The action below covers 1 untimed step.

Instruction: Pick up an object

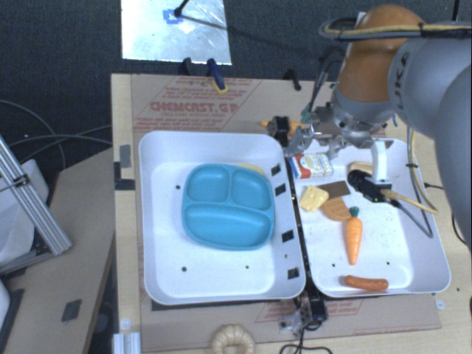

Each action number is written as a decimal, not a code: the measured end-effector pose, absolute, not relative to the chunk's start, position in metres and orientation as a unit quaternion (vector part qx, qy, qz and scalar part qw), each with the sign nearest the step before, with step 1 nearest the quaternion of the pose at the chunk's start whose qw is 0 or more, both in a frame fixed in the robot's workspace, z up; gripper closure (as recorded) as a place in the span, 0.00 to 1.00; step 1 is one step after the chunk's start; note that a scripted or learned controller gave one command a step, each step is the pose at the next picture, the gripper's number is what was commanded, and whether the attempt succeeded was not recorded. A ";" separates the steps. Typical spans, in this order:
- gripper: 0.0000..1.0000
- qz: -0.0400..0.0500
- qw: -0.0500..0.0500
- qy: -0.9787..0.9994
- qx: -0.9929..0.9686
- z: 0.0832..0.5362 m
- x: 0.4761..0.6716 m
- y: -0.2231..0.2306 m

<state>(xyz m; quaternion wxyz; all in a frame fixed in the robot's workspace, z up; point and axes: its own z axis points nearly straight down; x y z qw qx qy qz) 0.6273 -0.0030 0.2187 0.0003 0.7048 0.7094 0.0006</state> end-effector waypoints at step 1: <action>1.00 0.001 0.001 0.708 0.706 0.217 0.629 -0.005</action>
